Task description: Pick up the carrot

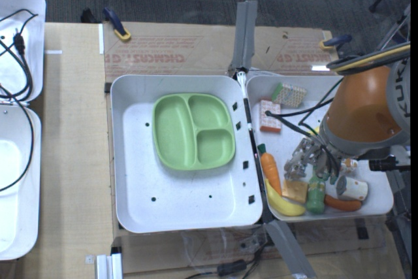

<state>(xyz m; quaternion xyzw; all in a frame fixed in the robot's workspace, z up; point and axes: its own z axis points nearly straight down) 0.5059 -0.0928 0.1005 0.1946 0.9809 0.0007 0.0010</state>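
Observation:
The carrot (270,172), orange with a green top, lies along the left wall of the right bin (385,202), pointing toward the front. My gripper (304,163) hangs over the bin's middle, just right of the carrot and apart from it. The metal fingers are over a clutter of items, and nothing can be made out between them. The orange wrist band (362,108) covers the bin's right part.
A banana (284,204) lies at the front of the right bin, beside a green bottle (316,195), a white cup (353,189) and a red-orange piece (343,204). A pink-white box (270,116) and a green sponge (289,95) sit at the back. A green divided plate (194,131) lies in the left bin (130,206).

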